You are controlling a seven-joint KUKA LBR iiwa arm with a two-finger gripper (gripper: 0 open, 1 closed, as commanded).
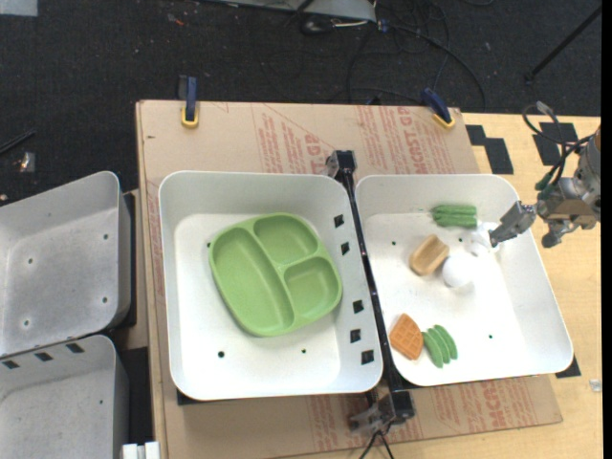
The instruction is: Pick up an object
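White egg (458,272) in right-hand bin (535,344), tan bread piece (428,254) just left of it, green pickle (454,216) above, pincer (512,225) near its upper right, finger state unclear

Dark speckled floor (76,55), black cables (421,36), cardboard-topped bench (258,132)

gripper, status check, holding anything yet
Gripper at right bin's far-right edge, nothing visibly held. Nearest: white ball, tan bread piece, green pod. Nothing blocking them.
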